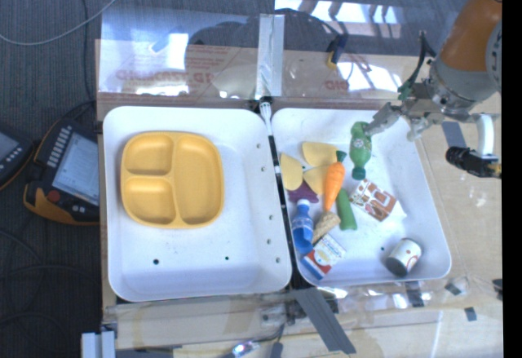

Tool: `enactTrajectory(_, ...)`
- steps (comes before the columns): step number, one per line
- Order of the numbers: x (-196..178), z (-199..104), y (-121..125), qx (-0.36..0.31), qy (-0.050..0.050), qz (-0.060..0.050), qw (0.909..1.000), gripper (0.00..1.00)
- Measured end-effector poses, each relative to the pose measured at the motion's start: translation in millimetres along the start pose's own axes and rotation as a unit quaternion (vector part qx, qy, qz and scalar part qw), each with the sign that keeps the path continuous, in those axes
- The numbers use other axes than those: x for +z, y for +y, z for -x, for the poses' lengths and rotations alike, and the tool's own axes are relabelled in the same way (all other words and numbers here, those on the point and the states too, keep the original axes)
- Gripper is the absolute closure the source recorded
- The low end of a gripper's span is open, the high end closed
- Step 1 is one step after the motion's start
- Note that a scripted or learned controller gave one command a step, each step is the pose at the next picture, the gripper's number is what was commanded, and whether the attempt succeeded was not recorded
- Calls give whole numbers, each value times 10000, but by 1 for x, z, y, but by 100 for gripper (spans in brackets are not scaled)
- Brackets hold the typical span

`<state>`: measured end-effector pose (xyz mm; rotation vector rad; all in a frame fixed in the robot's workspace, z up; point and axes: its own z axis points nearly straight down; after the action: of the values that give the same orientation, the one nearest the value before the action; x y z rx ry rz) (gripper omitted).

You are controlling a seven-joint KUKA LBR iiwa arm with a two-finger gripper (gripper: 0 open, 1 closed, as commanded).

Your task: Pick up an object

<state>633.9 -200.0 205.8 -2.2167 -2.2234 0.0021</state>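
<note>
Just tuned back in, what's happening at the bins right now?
The gripper is reaching in from the right over the upper part of the right bin, right beside a green bottle; whether it has hold of it is not clear. A carrot, a blue bottle, a small carton and a can lie in that bin. The left bin holds a yellow divided plate.

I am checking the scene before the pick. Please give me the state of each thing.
hand: at the green bottle's top
green bottle: in right bin
carrot: lying in right bin
yellow plate: flat in left bin
can: on its side
</note>
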Motion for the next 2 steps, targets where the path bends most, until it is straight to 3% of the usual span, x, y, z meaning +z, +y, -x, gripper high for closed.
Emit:
enactTrajectory(1,107,14,27,-597,24,36,9982,0)
enactTrajectory(2,108,-18,38,9,-42,61,10000,0)
